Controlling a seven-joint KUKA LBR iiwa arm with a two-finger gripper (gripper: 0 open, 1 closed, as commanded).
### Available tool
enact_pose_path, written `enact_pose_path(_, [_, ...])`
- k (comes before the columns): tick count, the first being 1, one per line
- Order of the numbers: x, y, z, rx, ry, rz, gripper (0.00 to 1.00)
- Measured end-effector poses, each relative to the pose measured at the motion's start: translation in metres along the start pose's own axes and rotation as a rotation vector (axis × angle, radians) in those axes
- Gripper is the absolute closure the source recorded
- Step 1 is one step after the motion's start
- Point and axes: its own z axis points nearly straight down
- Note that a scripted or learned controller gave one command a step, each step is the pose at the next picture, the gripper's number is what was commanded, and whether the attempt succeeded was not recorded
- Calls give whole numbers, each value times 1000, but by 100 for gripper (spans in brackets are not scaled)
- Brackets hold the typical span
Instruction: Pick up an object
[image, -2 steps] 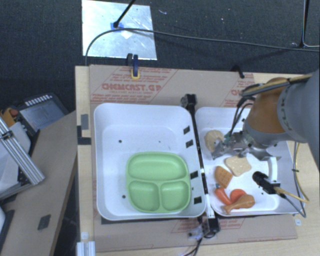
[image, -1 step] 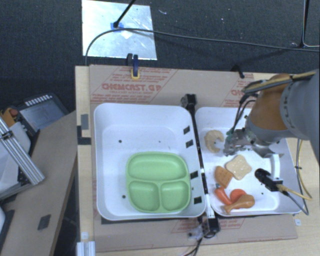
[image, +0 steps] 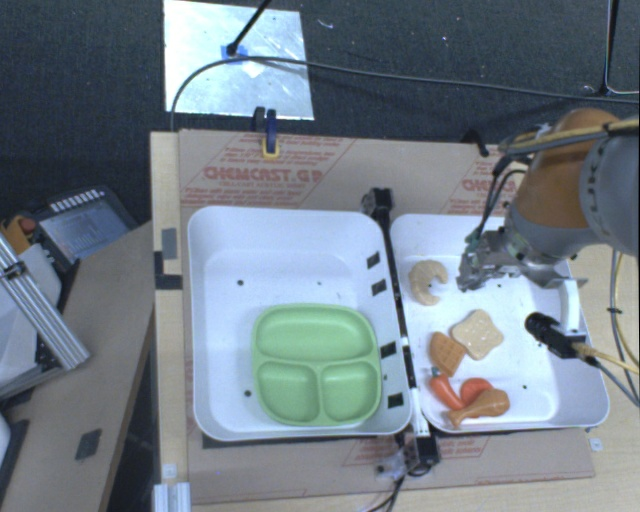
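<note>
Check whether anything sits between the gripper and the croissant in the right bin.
Nothing visible does. The gripper hangs over the right bin, just right of the croissant, with bare white floor between them. The toast, waffle and drumstick lie nearer the camera, off that line.

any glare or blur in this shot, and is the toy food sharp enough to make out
Camera view: glare washes out the shiny metal sheet at the top; the white right bin is bright but not blown out; the croissant, toast and drumstick are slightly soft yet recognisable; the gripper looks dark and indistinct.
</note>
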Motion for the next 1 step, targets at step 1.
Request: enact_pose_path(1, [-1,-1,-44,2,0,0,100])
